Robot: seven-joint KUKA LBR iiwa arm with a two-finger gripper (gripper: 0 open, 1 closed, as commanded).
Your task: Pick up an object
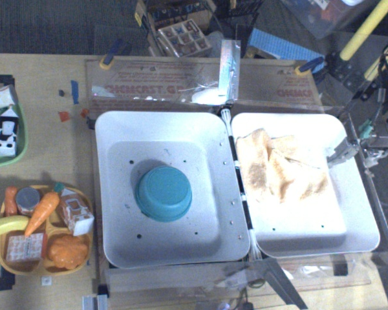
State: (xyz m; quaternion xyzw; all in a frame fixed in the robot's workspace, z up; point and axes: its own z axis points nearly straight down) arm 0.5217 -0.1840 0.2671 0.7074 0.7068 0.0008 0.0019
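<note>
Risk comes first from the upturned teal bowl point(163, 193) in the left bin point(116, 134): its smooth dome would likely slip from 2 fingers. In the right bin point(349, 225) a crumpled cloth point(281, 170) may bunch or slide away. The gripper point(357, 146) sits at that bin's right rim, near the cloth, well apart from the bowl, holding nothing I can see.

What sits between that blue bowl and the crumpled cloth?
In the camera view, only bare white bin floor and the two bins' touching rims lie between the blue bowl and the cloth.
</note>
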